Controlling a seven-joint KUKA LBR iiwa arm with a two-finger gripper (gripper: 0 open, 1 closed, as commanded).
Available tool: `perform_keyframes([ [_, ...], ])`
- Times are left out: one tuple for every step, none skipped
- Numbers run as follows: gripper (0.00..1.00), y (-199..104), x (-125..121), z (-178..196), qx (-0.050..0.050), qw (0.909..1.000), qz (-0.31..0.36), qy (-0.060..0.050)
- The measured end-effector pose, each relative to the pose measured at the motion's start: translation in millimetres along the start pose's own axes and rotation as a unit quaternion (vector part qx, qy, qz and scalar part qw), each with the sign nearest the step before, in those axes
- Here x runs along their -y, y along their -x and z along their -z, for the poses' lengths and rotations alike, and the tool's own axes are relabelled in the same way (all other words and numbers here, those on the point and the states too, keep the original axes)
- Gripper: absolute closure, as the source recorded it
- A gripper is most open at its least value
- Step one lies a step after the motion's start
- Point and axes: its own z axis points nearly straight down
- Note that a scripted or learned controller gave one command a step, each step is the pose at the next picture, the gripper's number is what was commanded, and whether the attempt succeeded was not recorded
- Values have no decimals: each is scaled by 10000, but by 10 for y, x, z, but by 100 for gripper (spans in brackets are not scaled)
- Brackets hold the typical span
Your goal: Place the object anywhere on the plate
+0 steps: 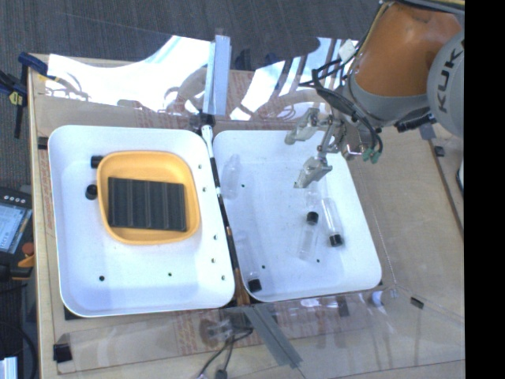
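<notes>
A yellow plate (147, 168) with a dark ridged centre lies in the left bin (79, 267). In the right bin (276, 156) lie clear plastic tubes with black caps (330, 226), just right of the bin's middle. Another clear object (230, 172) rests near that bin's left wall. My gripper (308, 155) hangs over the upper middle of the right bin, above and slightly left of the tubes. Its two metal fingers stand apart, open, with nothing between them.
The arm's grey and orange wrist (402, 46) looms over the right bin's far right corner. A raised divider (217, 204) separates the two bins. Cables and a small device (12, 227) sit off the bench's left edge.
</notes>
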Motion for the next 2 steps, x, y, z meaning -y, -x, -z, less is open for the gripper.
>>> perform_keyframes([
  [0,44,26,49,21,10000,-39,-6],
  [0,44,25,49,21,10000,-40,-7],
])
